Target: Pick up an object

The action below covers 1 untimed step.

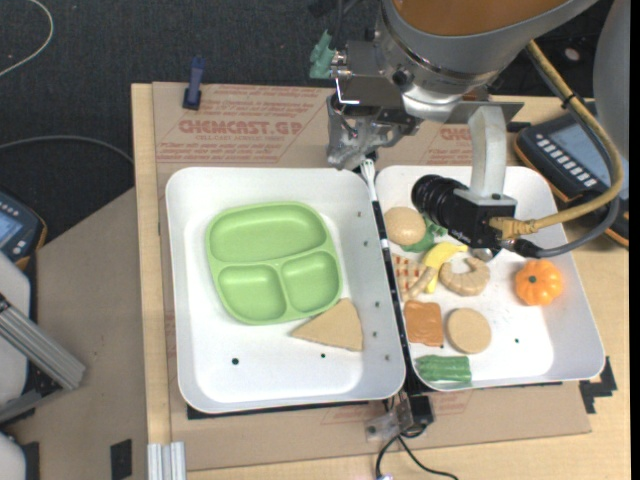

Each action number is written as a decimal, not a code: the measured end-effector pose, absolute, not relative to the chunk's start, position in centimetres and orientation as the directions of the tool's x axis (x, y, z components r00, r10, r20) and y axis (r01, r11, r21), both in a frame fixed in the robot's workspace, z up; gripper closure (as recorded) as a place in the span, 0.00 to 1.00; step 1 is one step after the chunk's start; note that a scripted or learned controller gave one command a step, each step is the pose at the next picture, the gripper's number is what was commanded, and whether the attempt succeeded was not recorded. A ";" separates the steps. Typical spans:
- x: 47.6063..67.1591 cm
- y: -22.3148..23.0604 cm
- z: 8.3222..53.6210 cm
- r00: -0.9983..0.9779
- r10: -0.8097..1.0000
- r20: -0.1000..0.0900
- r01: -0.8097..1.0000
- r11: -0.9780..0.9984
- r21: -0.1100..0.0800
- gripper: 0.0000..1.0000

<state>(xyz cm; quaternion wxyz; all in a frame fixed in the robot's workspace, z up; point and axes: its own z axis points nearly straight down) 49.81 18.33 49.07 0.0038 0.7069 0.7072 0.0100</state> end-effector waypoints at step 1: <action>47.9 9.7 51.2 0.010 1.000 0.001 1.000 -0.010 0.008 1.00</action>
